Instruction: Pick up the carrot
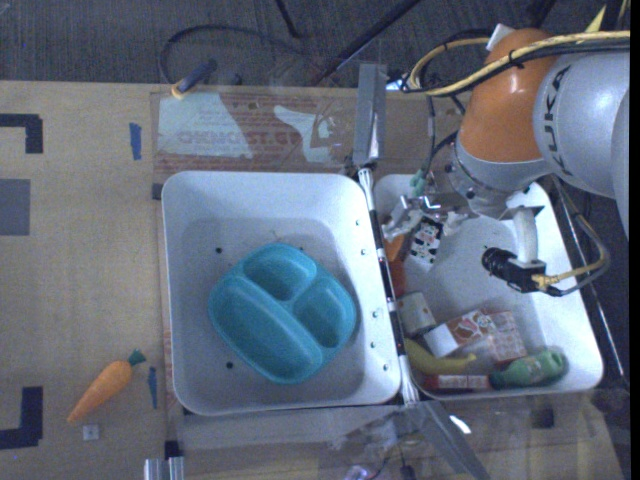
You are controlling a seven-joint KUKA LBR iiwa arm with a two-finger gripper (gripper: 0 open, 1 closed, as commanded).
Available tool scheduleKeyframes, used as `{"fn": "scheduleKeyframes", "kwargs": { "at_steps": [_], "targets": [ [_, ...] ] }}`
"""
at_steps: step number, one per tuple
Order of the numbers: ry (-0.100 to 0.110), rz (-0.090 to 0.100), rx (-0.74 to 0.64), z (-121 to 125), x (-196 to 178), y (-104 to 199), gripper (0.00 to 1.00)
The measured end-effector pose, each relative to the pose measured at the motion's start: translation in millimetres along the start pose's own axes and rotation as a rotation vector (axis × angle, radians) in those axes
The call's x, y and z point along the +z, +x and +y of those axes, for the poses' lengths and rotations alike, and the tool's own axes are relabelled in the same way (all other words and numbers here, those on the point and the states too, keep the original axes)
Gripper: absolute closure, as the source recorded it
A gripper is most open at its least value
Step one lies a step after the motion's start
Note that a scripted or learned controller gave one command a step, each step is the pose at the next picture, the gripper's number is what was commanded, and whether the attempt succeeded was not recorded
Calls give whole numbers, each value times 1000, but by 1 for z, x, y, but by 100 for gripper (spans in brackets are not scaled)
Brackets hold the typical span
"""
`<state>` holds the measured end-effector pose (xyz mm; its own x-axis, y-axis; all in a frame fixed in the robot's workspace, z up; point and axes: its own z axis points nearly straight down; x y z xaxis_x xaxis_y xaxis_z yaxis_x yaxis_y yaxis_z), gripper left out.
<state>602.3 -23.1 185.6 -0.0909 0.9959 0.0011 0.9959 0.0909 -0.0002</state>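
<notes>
In the camera view we find the carrot [102, 389] on the bench [80, 268], near its front-left corner, outside the left bin [180, 218]. Our gripper [418, 216] hangs over the right bin's [575, 328] rear-left corner; its spread we cannot tell. We should cross over the blue divided plate [284, 311], align along the carrot, and descend.

Tabletop [80, 298] is looking like matt wood or cardboard. Both white bins [190, 208] and the teal divided plate [283, 311] are reading as smooth plastic. Carrot [103, 386] is probably matt plastic. Arm's orange band [505, 98] is showing gloss.
</notes>
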Motion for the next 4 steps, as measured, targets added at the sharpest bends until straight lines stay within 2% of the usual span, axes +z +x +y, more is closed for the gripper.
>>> {"fn": "scheduleKeyframes", "kwargs": {
  "at_steps": [1, 2, 3, 4],
  "targets": [
    [2, 0, 53, -81, 1, 22, 0],
    [4, 0, -182, -113, 2, 116, 0],
    [-33, 2, -271, -44, 75, 164, 0],
    [-36, 5, -268, -43, 63, 165, 100]
  ]
}}
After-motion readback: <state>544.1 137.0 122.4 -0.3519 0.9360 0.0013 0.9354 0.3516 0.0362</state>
